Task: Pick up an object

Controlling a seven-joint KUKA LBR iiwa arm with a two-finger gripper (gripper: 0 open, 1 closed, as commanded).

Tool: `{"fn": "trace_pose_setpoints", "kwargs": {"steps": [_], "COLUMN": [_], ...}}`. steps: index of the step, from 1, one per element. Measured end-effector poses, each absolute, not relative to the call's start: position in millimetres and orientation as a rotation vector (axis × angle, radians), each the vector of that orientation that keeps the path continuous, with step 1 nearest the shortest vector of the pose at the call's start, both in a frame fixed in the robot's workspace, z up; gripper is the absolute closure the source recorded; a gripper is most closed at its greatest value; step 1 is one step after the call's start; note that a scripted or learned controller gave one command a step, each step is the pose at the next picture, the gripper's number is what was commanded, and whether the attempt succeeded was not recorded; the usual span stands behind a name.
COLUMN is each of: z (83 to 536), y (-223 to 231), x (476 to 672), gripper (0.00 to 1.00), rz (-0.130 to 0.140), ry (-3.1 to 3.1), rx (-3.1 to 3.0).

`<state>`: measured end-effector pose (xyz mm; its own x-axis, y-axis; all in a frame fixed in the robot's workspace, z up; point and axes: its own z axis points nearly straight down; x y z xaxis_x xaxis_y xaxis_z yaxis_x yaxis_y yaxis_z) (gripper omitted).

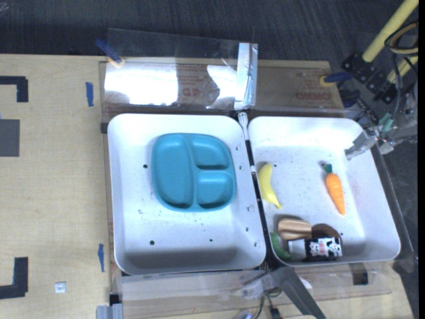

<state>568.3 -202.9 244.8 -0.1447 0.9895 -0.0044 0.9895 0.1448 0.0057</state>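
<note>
Claw hangs over the upper right rim of the right bin; whether it is clenched or released, I cannot tell.

At left, the blue divided tray looks too flat to pinch. The banana, centre-right, is smooth and curved, so it may slip. The carrot, at right and nearest the claw, tapers; a grip near its tip may squeeze it out.
</note>
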Motion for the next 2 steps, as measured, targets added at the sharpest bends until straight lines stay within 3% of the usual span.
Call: {"fn": "trace_pose_setpoints", "kwargs": {"steps": [1, 2], "z": [183.7, 96.8], "y": [-192.8, -208.5], "x": [614.5, 578.3], "gripper": [0.0, 0.0], "rz": [-0.002, 0.007], "ry": [2.355, 2.492], "rx": [2.081, 1.905]}}
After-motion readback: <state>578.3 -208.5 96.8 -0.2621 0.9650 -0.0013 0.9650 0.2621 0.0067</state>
